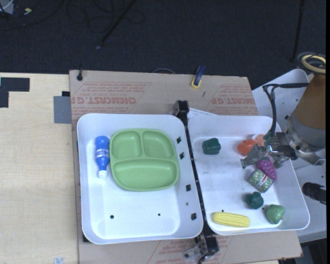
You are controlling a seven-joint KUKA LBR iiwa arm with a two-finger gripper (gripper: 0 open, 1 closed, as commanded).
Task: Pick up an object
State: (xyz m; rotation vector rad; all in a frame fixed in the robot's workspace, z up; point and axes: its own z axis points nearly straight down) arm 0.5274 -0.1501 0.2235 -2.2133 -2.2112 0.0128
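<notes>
So far you have no pick to count: the gripper (262, 157) sits low in the right bin (231, 197), right at a purple-and-green packet (262, 176) with an orange toy (246, 146) just beside it. Whether its grip is open or closed you cannot tell from this angle, and nothing is visibly raised off the bin floor. Securing and lifting are, by my judgement, left. Corn (231, 219) lies well apart.
</notes>
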